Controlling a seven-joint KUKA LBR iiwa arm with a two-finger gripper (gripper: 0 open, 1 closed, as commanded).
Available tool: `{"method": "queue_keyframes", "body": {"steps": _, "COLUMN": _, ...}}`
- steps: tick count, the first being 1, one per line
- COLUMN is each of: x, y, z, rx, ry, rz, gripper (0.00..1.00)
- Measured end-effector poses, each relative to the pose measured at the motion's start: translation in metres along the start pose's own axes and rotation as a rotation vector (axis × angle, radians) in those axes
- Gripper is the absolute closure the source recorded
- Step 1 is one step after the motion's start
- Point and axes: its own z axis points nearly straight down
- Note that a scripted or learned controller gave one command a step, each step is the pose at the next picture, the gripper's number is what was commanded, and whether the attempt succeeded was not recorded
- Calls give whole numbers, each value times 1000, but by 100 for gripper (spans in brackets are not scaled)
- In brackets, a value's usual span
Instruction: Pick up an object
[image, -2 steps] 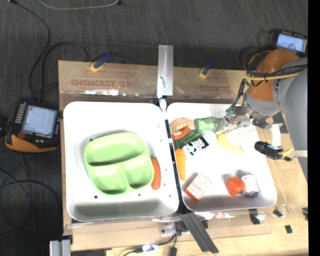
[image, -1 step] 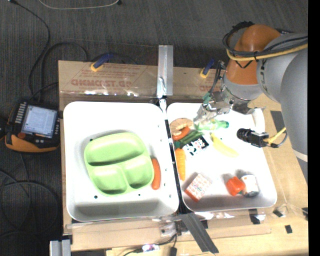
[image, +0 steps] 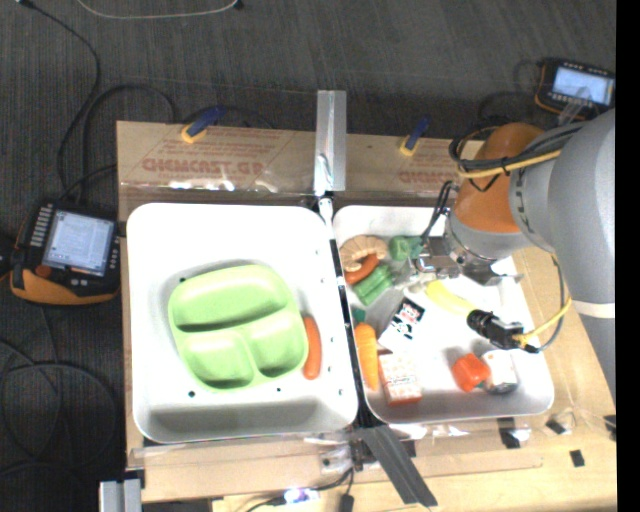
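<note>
Dark carpet w/ cables around a bench; two white bins side by side. Left bin (image: 150, 300) holds a green tray (image: 235, 322) w/ an orange carrot (image: 311, 346) just right of it. Right bin (image: 530, 385) is cluttered: green toy (image: 375, 285), yellow piece (image: 450, 296), black-white card (image: 406, 318), orange box (image: 398, 378), orange-white item (image: 482, 371). Gripper (image: 428, 262) is down at far side of right bin, near the green toy; can't tell its finger state.
</note>
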Motion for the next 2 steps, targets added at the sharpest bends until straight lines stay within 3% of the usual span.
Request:
{"method": "queue_keyframes", "body": {"steps": 1, "x": -89, "y": 37, "z": 2, "rx": 3, "ry": -1, "rz": -384, "gripper": 100}}
{"method": "queue_keyframes", "body": {"steps": 2, "x": -39, "y": 61, "z": -105, "rx": 8, "ry": 4, "rz": -522, "gripper": 100}}
